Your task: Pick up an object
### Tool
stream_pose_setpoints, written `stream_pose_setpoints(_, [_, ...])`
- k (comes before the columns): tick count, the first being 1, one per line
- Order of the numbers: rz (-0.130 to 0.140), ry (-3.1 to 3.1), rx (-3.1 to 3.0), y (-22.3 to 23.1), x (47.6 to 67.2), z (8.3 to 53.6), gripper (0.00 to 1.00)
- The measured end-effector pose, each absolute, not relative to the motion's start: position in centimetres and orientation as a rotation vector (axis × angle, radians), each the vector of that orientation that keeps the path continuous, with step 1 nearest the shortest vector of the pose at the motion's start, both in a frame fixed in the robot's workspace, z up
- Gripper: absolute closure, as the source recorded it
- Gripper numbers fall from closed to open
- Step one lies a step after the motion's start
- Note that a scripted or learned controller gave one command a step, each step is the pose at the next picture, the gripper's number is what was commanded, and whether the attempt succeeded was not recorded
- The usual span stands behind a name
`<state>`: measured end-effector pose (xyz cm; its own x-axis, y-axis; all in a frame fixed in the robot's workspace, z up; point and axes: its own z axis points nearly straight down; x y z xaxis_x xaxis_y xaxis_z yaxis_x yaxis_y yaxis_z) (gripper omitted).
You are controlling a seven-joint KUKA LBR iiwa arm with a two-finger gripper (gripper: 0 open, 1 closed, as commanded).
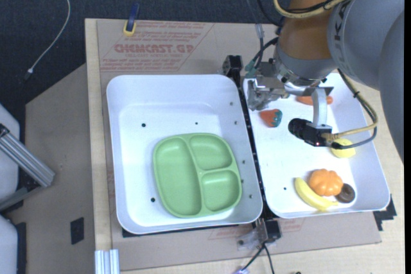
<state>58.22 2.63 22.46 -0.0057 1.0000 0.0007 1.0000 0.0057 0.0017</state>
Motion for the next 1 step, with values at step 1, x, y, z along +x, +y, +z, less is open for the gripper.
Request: stream_pose_setpoints(1, [0.004,2.226,2.215,6.59,60.62,22.12,1.00])
